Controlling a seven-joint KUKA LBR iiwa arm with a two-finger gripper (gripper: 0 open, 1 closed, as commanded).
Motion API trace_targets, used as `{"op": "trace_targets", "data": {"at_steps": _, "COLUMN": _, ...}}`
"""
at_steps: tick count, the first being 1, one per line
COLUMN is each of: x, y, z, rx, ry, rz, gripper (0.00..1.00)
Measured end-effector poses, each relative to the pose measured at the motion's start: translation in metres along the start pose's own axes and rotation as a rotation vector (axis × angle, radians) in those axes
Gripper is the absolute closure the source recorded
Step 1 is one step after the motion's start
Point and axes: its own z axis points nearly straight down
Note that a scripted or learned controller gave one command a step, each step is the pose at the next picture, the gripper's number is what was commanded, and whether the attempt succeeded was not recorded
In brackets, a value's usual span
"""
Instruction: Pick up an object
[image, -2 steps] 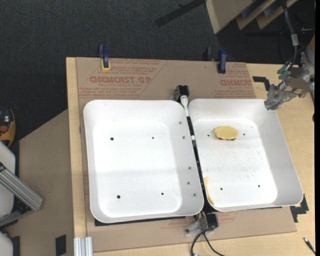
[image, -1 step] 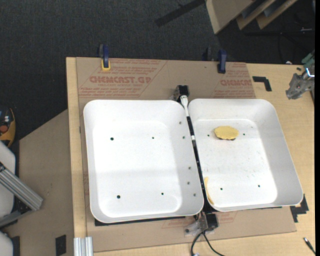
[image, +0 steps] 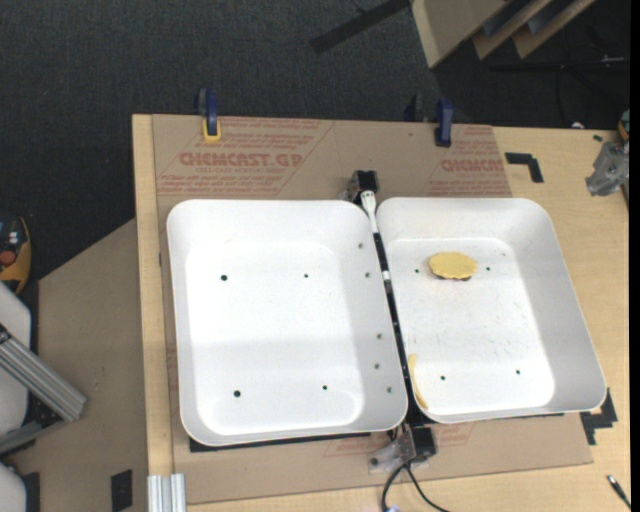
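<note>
A grey metal part (image: 610, 165) sits cut off at the right edge, too little of it showing to tell whether the fingers are open or closed. A flat, round yellow object (image: 452, 266) lies in the right bin (image: 560, 300), toward its far side, on the table (image: 300, 150).

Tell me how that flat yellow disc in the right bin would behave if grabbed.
The yellow disc lies low and flat, so it probably won't roll. It looks thin, so likely light and hard to pinch from above. A push may slide it across the smooth right bin.
</note>
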Motion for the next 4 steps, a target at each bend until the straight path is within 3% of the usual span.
{"op": "trace_targets", "data": {"at_steps": 2, "x": 0.000, "y": -0.041, "z": -0.051, "rx": 0.001, "ry": 0.000, "rz": 0.000, "gripper": 1.00}}
{"op": "trace_targets", "data": {"at_steps": 3, "x": 0.076, "y": -0.011, "z": 0.036, "rx": 0.015, "ry": 0.009, "rz": -0.010, "gripper": 1.00}}
{"op": "trace_targets", "data": {"at_steps": 4, "x": 0.007, "y": -0.017, "z": 0.041, "rx": 0.006, "ry": -0.001, "rz": 0.004, "gripper": 1.00}}
